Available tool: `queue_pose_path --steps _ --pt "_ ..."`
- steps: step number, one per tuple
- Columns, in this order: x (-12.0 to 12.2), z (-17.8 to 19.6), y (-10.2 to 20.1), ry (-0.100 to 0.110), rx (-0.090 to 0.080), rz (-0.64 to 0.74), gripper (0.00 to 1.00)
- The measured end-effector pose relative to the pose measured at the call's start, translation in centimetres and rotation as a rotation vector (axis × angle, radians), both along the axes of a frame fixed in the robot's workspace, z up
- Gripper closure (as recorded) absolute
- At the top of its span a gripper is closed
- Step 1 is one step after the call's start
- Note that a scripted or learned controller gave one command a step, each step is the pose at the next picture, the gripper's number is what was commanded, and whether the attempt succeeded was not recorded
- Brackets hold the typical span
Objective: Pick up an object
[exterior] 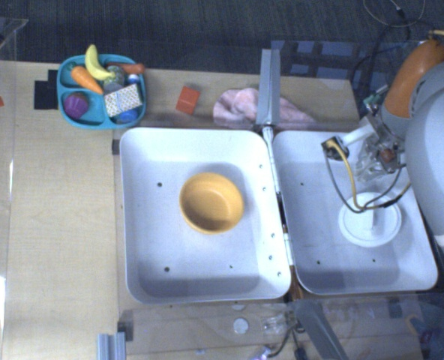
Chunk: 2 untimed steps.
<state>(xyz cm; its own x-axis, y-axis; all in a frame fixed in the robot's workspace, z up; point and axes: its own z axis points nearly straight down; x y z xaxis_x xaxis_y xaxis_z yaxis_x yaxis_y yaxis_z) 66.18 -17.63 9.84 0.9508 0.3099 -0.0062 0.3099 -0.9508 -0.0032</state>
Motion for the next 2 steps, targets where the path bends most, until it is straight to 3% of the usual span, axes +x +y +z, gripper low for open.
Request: queue_pose_path --steps 1,2 --pt "-2.5 10.9 2.9 -0.014 -0.002 0.117 1.0" --pt "-1.9 13.5 5.1 -0.013 -0.002 0.394 1.0"
